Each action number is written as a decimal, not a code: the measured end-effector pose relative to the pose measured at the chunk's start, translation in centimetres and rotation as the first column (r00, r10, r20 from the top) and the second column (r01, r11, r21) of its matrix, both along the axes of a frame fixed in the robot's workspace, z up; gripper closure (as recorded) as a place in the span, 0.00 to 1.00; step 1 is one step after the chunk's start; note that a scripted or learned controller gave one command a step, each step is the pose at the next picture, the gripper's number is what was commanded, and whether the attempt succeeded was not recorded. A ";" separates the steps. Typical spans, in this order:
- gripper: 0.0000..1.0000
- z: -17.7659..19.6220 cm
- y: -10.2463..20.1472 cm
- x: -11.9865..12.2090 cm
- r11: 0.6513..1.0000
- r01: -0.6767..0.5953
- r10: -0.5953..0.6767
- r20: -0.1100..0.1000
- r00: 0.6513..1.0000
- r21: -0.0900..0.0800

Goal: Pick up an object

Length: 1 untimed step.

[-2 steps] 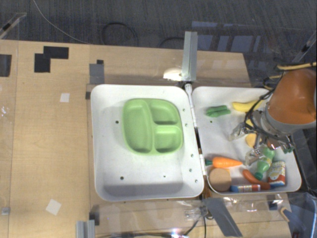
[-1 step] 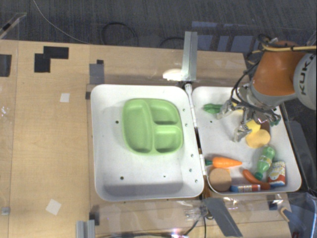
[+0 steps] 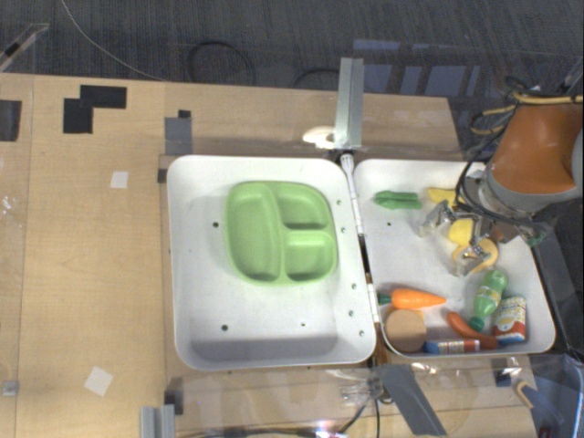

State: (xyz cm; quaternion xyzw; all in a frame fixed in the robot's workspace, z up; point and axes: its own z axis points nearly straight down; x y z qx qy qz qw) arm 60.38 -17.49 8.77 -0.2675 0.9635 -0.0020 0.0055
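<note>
Toward three o'clock in the right bin (image 3: 401, 245), the hand (image 3: 464, 235) sits over a yellow banana toy (image 3: 459, 231); grip state unclear. Likely light, slick plastic: best pinched mid-body.

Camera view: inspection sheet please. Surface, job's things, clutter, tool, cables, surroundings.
Surface: wooden bench with two white bins, left bin and right bin.
Job's things: right bin holds a carrot, green bottle, green pepper, yellow pieces, a round tan piece.
Clutter: green divided plate in left bin.
Tool: tool low over the yellow pieces; grasp cannot be told.
Cables: black loop on the floor; wires on the arm.
Surroundings: dark carpet.
</note>
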 end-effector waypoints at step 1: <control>1.00 1.2 0.1 0.4 1.000 -0.003 0.003 0.011 1.000 -0.001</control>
